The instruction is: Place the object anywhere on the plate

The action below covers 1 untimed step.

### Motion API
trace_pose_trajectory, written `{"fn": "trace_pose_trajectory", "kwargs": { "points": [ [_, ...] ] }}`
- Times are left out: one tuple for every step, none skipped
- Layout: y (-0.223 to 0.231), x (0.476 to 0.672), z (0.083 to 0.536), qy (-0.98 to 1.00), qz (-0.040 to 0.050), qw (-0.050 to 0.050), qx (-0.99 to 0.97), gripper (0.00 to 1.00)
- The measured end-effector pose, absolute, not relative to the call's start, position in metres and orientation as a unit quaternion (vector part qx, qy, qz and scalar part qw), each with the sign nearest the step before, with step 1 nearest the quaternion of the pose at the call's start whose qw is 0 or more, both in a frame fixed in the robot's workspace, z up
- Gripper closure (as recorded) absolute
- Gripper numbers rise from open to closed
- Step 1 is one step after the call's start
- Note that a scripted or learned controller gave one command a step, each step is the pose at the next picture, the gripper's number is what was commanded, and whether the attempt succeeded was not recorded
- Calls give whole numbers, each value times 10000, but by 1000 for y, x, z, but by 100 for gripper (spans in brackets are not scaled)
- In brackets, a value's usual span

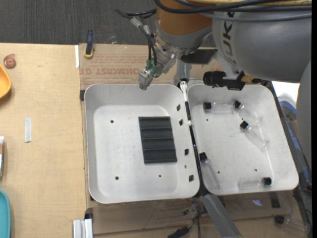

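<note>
A black ribbed rectangular plate (157, 139) lies flat in the middle of the left bin (99, 148). Several small clear plastic pieces with black ends lie scattered in the right bin (282, 148), one near the back (237, 104), one in the middle (244, 126) and one at the front right corner (266, 182). The arm looms large at the top of the view. My gripper (184, 78) hangs high over the back rim where the two bins meet, mostly hidden under the wrist, with nothing seen in it.
A cable bundle with a small connector (145, 77) dangles from the wrist over the left bin's back edge. A black cylinder (223, 79) sticks out over the right bin's back rim. Cardboard (114, 66) lies behind the bins, and a wooden bench (39, 133) lies to the left.
</note>
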<state>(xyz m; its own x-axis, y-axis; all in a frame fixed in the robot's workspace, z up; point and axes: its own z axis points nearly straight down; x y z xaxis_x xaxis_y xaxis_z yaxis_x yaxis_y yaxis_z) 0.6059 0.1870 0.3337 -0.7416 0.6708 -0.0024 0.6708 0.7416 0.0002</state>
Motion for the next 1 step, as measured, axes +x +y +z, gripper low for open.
{"fn": "trace_pose_trajectory", "kwargs": {
  "points": [
    [217, 637, 261, 7576, -29, -2, 6528, 100]
  ]
}}
